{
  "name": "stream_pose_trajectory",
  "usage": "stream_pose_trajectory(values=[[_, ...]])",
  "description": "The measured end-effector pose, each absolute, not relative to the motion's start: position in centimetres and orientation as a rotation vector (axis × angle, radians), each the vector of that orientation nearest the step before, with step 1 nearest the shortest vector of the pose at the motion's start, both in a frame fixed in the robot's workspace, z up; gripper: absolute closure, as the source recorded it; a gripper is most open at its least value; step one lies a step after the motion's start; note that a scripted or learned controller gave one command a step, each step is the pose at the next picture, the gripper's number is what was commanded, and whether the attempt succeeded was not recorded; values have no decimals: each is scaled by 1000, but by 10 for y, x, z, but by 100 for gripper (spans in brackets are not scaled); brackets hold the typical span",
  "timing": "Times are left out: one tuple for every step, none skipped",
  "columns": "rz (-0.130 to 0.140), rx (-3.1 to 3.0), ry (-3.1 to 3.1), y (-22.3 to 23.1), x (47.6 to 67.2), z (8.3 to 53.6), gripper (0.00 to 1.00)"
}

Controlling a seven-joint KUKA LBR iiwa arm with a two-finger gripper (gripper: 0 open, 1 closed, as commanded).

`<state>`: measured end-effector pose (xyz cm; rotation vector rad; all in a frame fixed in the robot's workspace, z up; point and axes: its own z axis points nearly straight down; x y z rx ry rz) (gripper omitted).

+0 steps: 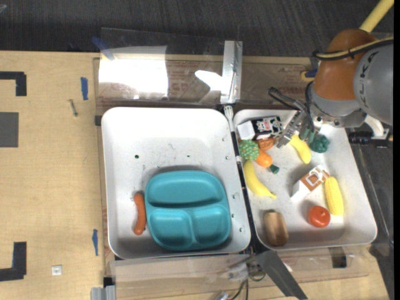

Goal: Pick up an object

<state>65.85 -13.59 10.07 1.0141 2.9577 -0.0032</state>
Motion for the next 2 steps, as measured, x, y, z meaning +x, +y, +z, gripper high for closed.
stream_pose_trajectory(values=[[8,970,2971,-71,618,212,100],[5,847,3023,3,562,216,100]])
